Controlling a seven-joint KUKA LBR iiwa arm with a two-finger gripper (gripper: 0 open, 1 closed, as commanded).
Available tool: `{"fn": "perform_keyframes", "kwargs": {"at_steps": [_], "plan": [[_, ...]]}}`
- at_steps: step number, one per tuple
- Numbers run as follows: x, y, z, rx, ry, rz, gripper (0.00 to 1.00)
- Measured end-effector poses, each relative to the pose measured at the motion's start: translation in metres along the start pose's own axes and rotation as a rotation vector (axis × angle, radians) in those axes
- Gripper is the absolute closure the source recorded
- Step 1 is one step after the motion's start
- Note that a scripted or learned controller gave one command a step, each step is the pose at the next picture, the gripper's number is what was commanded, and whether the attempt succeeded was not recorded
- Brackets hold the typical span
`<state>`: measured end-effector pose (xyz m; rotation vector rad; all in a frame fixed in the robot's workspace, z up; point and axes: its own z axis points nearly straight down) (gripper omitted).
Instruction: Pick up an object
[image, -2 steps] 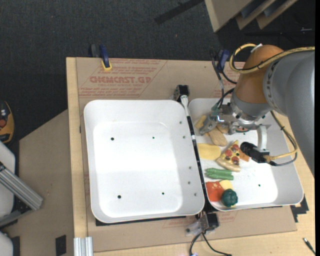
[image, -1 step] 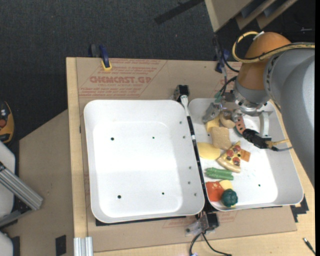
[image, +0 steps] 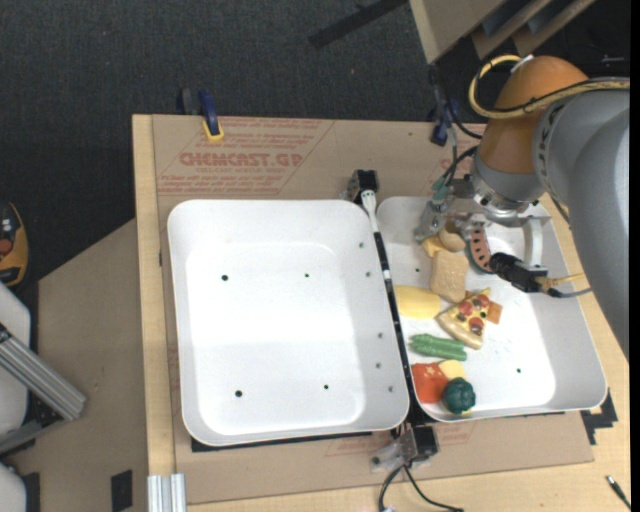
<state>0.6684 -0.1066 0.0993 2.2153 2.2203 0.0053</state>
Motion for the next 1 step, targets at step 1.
{"fn": "perform_keyframes", "kwargs": {"at_steps": [1], "plan": [[0.0895, -0.0255, -0.1336, -0.008, 0.004, -0.008, 1.0]]}}
